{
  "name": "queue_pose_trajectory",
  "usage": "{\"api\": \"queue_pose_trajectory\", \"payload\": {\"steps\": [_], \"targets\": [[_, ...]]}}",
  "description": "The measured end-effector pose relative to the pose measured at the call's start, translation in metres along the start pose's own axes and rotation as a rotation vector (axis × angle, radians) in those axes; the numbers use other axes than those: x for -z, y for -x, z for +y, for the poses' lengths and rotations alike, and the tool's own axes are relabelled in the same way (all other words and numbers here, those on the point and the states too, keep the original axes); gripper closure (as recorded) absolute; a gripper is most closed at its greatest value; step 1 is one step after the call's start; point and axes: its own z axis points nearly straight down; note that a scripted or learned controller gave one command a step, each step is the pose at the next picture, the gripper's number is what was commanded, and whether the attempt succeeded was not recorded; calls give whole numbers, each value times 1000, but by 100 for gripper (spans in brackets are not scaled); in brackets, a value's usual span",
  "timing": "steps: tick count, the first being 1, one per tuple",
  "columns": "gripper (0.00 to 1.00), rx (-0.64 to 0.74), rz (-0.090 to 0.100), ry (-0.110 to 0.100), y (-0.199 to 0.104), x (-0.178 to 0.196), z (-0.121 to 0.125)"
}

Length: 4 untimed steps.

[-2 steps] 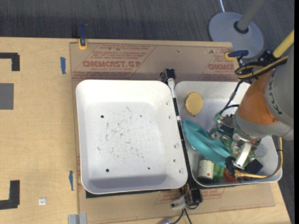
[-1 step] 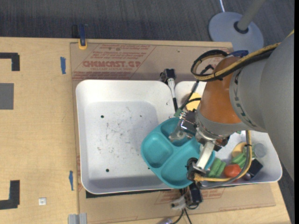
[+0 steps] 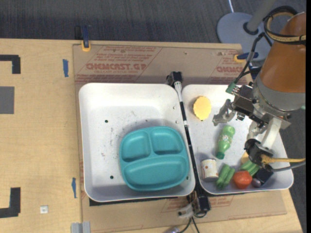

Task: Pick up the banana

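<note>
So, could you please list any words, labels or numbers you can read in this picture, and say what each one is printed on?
"CHEMCAST GP": red print on the brown protective sheet behind the left bin.
A second red print on that sheet, behind the right bin, is cut off and too blurred to read.
The green bottle and the small white cup carry markings too small to read.

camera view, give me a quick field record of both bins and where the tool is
left bin: holds a teal divided plate
right bin: yellow round item, green bottle, small white cup, green vegetable toy, red round toy, a dark item at the lower right corner
banana: cannot tell; a yellow piece shows by the arm's lower parts
tool: over the right bin, above the green bottle
tool grasp: nothing seen between its fingers
</note>
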Motion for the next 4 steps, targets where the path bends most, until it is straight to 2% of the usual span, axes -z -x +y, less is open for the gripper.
{"api": "queue_pose_trajectory", "payload": {"steps": [1,2,3,4], "targets": [[0,320,0,-4,-12,-133,-5],[0,576,-1,3,33,-96,17],[0,771,-1,3,81,0,43],[0,764,1,-2,74,-202,54]]}}
